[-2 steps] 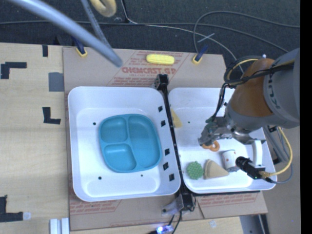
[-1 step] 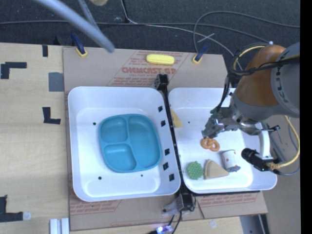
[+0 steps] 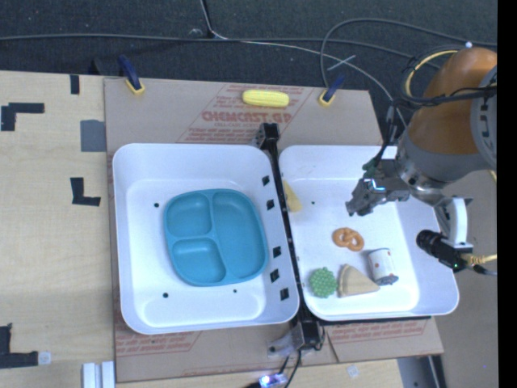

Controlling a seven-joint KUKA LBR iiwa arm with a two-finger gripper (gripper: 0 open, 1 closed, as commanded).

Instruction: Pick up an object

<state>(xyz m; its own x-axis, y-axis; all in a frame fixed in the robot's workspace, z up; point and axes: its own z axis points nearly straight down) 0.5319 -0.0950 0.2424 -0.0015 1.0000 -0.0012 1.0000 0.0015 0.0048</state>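
Note:
The right bin (image 3: 323, 162) holds a brown pretzel (image 3: 348, 238), a small white cup with a dark end (image 3: 380, 266), a tan wedge (image 3: 354, 282), a green knobbly ball (image 3: 322, 282) and a pale yellow piece (image 3: 290, 200) by its left wall. My gripper (image 3: 360, 203) hangs over the right bin, above and to the right of the pretzel, apart from it. Nothing shows between its dark fingertips.
The left bin (image 3: 129, 168) holds a blue divided plate (image 3: 215, 237). A yellow banana-like toy (image 3: 265, 98) lies on the cardboard behind the bins. Black clips run down the wall shared by the bins. Cables trail across the back.

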